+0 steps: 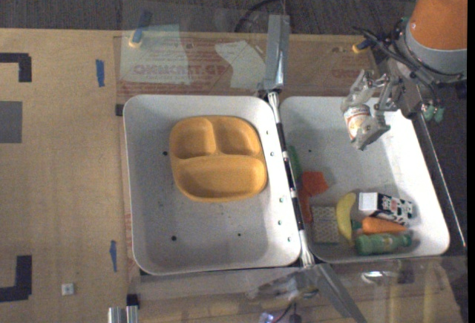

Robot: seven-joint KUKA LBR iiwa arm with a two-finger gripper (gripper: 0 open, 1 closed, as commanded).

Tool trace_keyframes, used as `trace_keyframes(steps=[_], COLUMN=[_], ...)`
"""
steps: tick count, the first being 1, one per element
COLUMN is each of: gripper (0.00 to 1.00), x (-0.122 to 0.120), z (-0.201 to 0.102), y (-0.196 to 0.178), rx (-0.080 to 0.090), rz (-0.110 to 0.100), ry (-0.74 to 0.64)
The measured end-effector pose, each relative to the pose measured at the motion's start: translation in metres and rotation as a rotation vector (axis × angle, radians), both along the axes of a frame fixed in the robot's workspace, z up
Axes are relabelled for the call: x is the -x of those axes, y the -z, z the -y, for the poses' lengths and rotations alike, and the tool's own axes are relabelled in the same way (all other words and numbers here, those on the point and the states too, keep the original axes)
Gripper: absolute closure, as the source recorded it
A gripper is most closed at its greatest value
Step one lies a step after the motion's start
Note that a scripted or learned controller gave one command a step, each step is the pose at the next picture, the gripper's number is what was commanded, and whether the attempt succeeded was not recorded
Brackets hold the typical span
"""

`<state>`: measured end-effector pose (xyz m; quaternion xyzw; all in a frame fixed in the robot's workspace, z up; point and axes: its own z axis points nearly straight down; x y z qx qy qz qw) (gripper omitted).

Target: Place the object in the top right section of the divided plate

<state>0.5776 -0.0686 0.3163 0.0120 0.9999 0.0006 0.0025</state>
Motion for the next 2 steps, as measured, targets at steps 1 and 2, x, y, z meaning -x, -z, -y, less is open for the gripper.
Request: trace_keyframes(steps=[1, 2], gripper=[1.00, 1.00], x=[0.022, 0.053], z=[-0.005, 0.006], y=[-0.079, -0.039], rx=[0.001, 0.000], rz=[0.004, 0.000], ry=[0.089, 0.126])
